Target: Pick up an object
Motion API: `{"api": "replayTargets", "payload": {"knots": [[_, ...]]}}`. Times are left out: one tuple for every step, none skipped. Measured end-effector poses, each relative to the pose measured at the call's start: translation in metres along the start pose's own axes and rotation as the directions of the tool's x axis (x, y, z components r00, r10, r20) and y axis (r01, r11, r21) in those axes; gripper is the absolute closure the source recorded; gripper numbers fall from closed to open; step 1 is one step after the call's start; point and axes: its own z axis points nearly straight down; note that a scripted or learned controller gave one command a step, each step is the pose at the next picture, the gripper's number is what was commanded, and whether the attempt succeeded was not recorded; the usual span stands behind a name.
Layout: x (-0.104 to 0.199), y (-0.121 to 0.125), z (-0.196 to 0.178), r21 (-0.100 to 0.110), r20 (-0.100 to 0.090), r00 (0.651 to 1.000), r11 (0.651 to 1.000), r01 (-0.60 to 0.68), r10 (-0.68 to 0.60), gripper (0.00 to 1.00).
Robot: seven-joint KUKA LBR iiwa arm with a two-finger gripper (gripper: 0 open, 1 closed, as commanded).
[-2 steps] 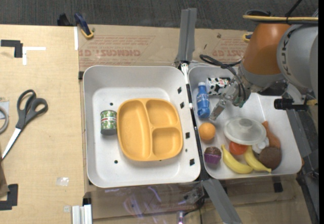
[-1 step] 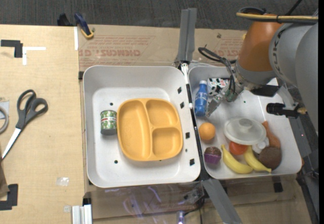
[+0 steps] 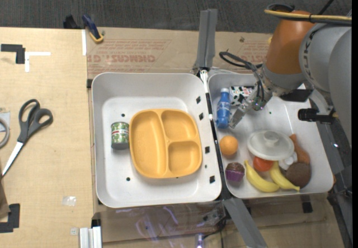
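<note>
**Gripper low over the right bin's far-left corner, blue bottle closest**

The gripper sits down inside the right bin, at its far-left corner, hanging off the grey-and-orange arm that comes in from the bench's right edge. Its tip is just beside the blue bottle, which lies against the wall shared with the left bin. My read: the bottle is the target. Cannot tell whether the gripper is released or clenched (too small and dark at the tip), and nothing visibly sits in it, so I count no grasp.

Why the crowding matters: the bottle is pinned against the bin wall, so there is little room on that side for a clean approach. A small black-and-white item lies just behind the gripper, near the bin's far edge, and could get nudged.

Rest of the right bin, toward the near edge:
- orange, just below the bottle
- white lidded cup, mid-bin
- tomato tucked under the cup
- purple fruit at the near-left corner
- bananas along the near edge
- brown fruit at the near-right

Left bin: yellow divided plate in the centre, small green can touching its left edge. Scissors lie on the bench, well apart to the left.
</note>
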Motion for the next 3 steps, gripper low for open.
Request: {"api": "replayTargets", "payload": {"knots": [[0.019, -0.013, -0.001, -0.042, 0.021, 0.935, 0.935, -0.353, 0.354, 0.0], [-0.033, -0.034, 0.0, -0.016, -0.001, 0.964, 0.964, -0.265, 0.265, 0.0], [-0.022, -0.014, 0.0, 0.006, 0.015, 0.925, 0.925, -0.38, 0.38, 0.0]]}}
